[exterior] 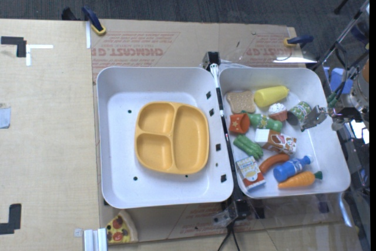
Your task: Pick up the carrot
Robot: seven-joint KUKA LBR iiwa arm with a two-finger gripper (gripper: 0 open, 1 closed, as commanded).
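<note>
Step in hand: approach, carrot not yet taken. Gripper (pixel 314 117) sits at the right bin's (pixel 329 144) right side, above its inner wall near a green-and-white packet (pixel 300 109); whether its fingers are spread or closed cannot be told, the metal there being too small and blurred, and nothing is seen held. Carrot (pixel 298 180): orange with a green top, lying near-level at the bin's front right corner, its green end toward the right wall, just in front of a blue bottle (pixel 290 168) and touching or nearly touching it. Next move, by judgement: travel toward the front of the bin, drop over the carrot's middle, and close across its narrow width without catching the bottle. Right bin, further contents: bread slice (pixel 240 101) at the back left; yellow piece (pixel 270 94) beside it; red item (pixel 239 123); green items (pixel 265 121) at centre; green pod (pixel 247 146); sausage (pixel 274 161); small carton (pixel 249 170) at front left; printed box (pixel 282 142) at centre. Left bin (pixel 111 126): one yellow divided plate (pixel 173 137), three compartments, nothing in them. On the bench in front of the left bin: toy pizza slice (pixel 119 230).
</note>
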